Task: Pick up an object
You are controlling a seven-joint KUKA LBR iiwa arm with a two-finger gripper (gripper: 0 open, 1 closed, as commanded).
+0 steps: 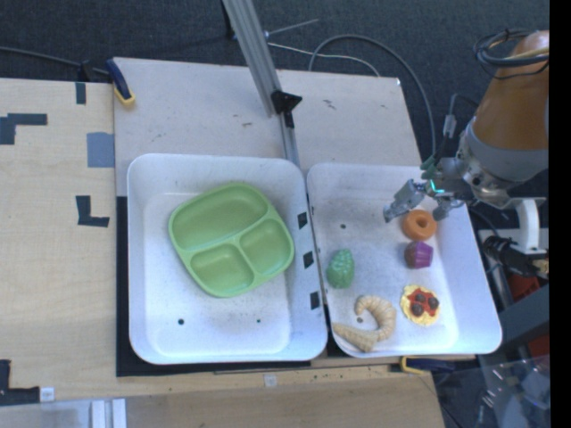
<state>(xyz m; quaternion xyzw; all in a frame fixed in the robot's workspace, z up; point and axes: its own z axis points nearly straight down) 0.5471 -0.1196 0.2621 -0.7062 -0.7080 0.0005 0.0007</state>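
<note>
Open and holding nothing, the claw (417,201) hangs over the upper part of the right bin (357,194), its two fingers spread just above an orange doughnut (418,226). Below the doughnut sits a purple toy (418,255), then a yellow tart with red berries (421,305) near the bin's lower right. A green toy (340,268) and a tan croissant (370,322) lie further left. On the desk (53,239), the left bin (147,310) carries a green divided plate (231,238).

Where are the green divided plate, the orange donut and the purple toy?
green divided plate (230,238): camera view, on the ridge between its compartments.
orange donut (418,226): camera view, on its ring.
purple toy (418,255): camera view, on its top face.
</note>
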